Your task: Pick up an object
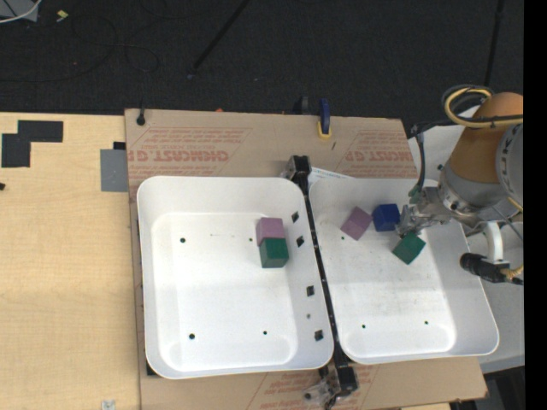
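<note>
Right bin (466,336): purple block (355,223), blue block (385,217) just beside it, green block (409,248) tilted, at the tip of the pincer (413,226). Whether the pincer is clenched on the green block or released, I cannot tell. Left bin (171,348): purple cube (270,229) touching green cube (273,252). Both bins sit on the desk (60,297).

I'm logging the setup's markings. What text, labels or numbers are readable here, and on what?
Red print on the cardboard under the bins, behind the left bin: upside down in this view, too blurred to read surely.
Red print on the same cardboard behind the right bin: same kind, unreadable.
Faint red print at the cardboard's front edge: unreadable.
Blocks and bins: none seen.
</note>
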### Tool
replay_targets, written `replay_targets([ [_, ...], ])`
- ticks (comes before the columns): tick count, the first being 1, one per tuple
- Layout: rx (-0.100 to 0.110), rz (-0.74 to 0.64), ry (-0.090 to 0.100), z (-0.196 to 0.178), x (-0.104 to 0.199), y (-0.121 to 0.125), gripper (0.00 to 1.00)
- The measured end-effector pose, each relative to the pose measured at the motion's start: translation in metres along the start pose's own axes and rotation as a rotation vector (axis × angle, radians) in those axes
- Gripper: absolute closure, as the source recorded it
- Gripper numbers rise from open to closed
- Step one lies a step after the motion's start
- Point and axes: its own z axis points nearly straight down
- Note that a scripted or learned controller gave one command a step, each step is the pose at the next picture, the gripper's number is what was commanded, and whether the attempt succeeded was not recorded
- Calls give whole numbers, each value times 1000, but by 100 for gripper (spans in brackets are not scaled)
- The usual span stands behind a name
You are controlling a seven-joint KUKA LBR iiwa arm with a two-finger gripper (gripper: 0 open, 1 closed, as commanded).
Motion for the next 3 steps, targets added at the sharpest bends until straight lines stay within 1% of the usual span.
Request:
replay_targets([
  [1, -1, 1, -4, 10, 11, -46, 100],
  [2, 2, 4, -2, 11, 19, -70, 100],
  [3, 5, 0, -2, 2, -1, -75, 100],
])
